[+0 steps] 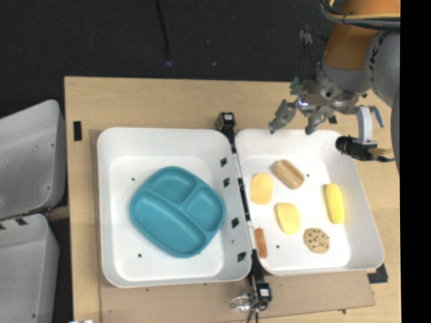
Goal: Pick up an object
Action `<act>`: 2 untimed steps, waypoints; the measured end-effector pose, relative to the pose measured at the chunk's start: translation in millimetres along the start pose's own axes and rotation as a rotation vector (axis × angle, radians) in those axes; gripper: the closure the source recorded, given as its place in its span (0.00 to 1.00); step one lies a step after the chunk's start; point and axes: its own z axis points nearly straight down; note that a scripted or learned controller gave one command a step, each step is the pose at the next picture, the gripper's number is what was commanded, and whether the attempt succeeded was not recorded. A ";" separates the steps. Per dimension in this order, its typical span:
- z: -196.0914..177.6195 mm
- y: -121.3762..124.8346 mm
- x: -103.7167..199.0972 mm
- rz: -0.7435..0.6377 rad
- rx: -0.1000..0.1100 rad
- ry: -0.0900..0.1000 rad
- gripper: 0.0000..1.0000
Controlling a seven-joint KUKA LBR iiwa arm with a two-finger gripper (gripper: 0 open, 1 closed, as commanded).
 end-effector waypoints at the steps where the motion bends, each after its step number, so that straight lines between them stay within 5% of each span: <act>1: -8.7 1.9 0.3 -0.003 -0.013 0.000 0.00; 2: 48.0 7.0 6.9 -0.005 -0.009 -0.002 0.00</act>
